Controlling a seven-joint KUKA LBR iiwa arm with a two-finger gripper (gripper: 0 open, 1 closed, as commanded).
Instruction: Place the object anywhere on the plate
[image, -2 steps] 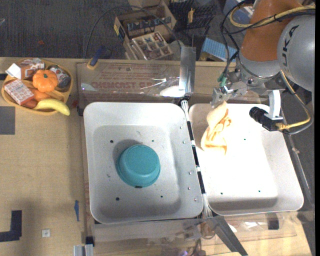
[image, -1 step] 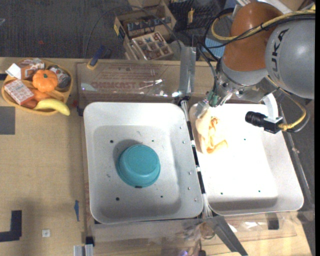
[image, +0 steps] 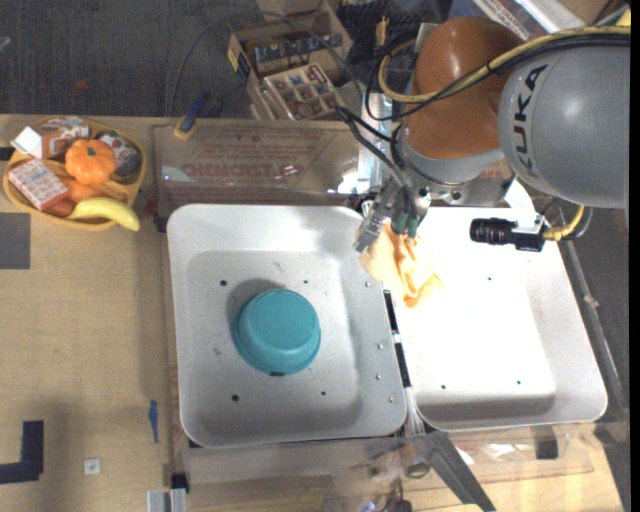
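Item: orange object (image: 412, 272), seemingly soft, light and floppy, dangling at the right bin's (image: 520, 340) far-left corner, pincer (image: 392, 222) appearing to be pinching its top edge, teal plate (image: 278, 330) sitting well apart in the left bin (image: 200, 250).

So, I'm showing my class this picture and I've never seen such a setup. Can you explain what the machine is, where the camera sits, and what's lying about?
One camera looks down at a slant on a bench. The big grey and orange machine at the upper right is a robot arm; its gripper hangs over the seam between two shallow white bins. The left bin holds a round teal dish, the plate. At the gripper's tip, over the right bin, is a pale orange object; whether it is truly gripped is unclear. Far left stands a basket of toy food.
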